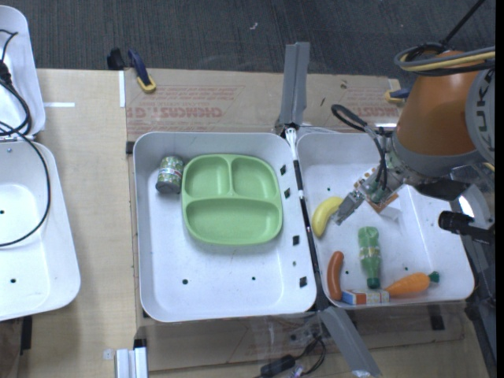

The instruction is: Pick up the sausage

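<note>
Lowest in the frame, so nearest the lens, is the front rim of the right bin (441,299), w/ the sausage (335,275) lying just inside it at the front-left corner, long axis running roughly front to back, close to the divider wall between the bins. Gripper (351,203) hangs farther back, over the yellow banana (324,214); fingers look slightly apart w/ nothing between them, though they're small and dark so that's a judgement. For a clean pick I'd shift toward the front of the bin, past the banana, turn the jaws so they close across the sausage's short width, and come straight down at its middle; the wall on its left leaves little room for that finger, so approach needs care. Sausage is a smooth, reddish-orange, rounded, slightly curved cylinder, prob. plastic and slick, so a centred grip matters. Neighbours: green bottle (369,255) just right of it, upright-lying and ribbed; orange carrot (411,284), tapered; small red/white/blue box (364,297) at the rim. Left bin (157,290) bears a matte green divided plate (231,198) and a small can (168,173).
</note>
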